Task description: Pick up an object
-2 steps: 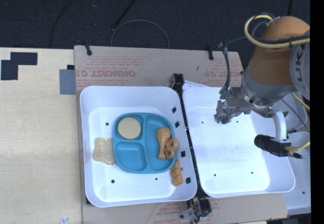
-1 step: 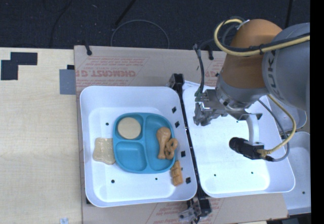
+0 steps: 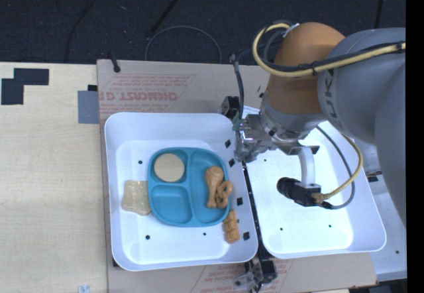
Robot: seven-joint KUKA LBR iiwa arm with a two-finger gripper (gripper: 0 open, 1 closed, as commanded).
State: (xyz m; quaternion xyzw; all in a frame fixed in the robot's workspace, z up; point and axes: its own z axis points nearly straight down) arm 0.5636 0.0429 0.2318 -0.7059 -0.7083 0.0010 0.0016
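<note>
Several pale toy food pieces lie in the left white bin (image 3: 126, 132) at frame centre, on and beside a blue divided plastic tray (image 3: 179, 209); the gripper (image 3: 246, 146), grip state unclear, should descend squarely over one piece.

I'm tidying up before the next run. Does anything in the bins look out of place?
Two food pieces lie off the blue tray in the left bin: a pale slice touching the tray's left edge, and a small brown piece by its lower right corner. The round piece and pretzel-like piece sit in tray compartments.
</note>
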